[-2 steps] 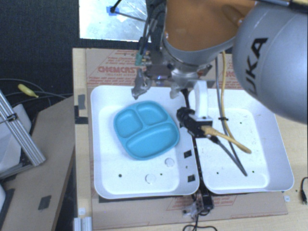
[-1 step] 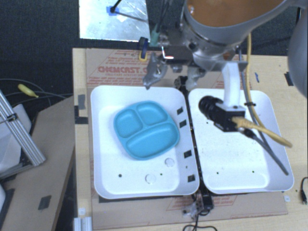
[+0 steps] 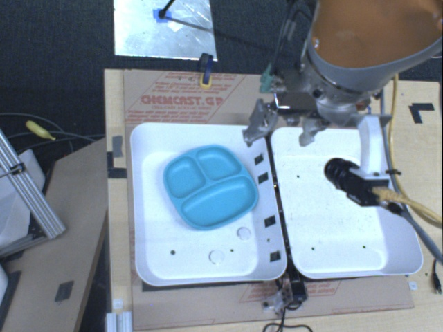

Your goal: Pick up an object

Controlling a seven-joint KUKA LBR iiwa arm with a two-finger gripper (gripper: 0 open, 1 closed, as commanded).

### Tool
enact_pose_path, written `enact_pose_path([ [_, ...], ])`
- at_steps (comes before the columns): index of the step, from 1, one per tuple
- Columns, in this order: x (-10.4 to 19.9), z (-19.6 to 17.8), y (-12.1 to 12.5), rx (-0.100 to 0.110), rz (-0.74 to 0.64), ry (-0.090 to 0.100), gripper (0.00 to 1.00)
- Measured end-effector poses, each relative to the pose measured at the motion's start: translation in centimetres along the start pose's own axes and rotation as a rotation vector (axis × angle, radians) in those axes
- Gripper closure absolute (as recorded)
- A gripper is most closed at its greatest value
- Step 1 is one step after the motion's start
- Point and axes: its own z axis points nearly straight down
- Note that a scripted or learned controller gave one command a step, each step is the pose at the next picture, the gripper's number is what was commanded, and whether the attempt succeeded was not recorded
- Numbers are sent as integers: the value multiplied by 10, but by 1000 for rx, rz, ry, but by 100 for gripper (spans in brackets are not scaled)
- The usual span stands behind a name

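Orange-banded arm [image 3: 374, 26], blue plate [image 3: 210, 186], "CHEMCAST" board [image 3: 181, 95]

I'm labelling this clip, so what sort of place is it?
Most likely a robotics lab test bench: a robot arm over two white bins, a blue divided plate as test object, on cardboard with loose cabling.

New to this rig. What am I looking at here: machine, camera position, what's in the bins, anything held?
One fixed camera looks down at a slant on a bench with two shallow white bins side by side. The big grey and orange shape at upper right is a robot arm reaching in; its two-finger gripper hangs over the far end of the divide between the bins. Nothing shows between its fingers. The left bin holds a blue divided plate, lying flat. A black part mounted on the arm sits over the right bin. The job is picking up an object.
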Motion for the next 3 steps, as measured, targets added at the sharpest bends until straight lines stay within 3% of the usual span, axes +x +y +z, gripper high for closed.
enact_pose_path([
  [1,4,-13,0,-6,-12,3,100],
  [2,4,-24,1,-8,-17,3,100],
  [3,-46,116,21,11,-1,-3,100],
])
